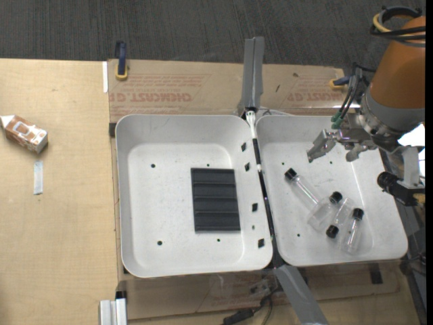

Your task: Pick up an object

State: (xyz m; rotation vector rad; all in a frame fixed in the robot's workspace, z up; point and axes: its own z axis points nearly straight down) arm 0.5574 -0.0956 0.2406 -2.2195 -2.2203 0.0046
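Note:
Several clear vials with black caps lie in the right bin (379,249): one long vial (301,187) toward the middle, a vial (330,206) beside it, another (353,227) at the right and a capped one (332,231) low down. A black ribbed block (216,199) lies flat in the left bin (135,181). My gripper (335,149) hangs over the upper part of the right bin, open, fingers spread, with nothing between them. It is above and to the right of the long vial.
A small orange and white box (26,134) and a white strip (38,179) lie on the wooden table at the far left. Cardboard (176,90) lies behind the bins, held by clamps. A grey divider post (253,73) stands between the bins.

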